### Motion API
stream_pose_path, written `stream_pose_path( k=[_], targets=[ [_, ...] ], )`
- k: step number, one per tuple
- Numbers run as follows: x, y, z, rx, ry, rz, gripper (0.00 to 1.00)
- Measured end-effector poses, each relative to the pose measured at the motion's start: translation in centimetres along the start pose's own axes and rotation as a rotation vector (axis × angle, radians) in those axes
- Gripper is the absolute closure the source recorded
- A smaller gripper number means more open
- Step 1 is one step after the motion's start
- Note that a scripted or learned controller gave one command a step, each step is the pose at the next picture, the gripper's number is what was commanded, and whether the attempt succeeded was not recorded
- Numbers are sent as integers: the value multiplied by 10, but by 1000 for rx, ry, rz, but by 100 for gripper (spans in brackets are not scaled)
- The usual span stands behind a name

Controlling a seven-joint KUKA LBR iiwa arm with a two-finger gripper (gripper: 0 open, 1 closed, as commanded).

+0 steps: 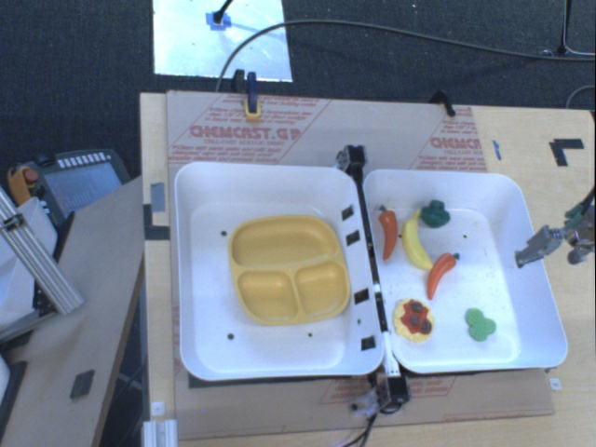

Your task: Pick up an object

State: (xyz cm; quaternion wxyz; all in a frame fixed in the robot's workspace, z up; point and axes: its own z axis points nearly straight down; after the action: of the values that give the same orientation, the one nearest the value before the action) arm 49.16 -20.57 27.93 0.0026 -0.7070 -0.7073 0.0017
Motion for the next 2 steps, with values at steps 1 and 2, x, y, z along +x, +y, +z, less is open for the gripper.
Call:
stream_pose_path(
  k=[1, 2],
  targets=[
    [1, 2, -4, -8, -2, -3, 0],
    [8, 2, 56, -3, 0, -1, 0]
  ],
)
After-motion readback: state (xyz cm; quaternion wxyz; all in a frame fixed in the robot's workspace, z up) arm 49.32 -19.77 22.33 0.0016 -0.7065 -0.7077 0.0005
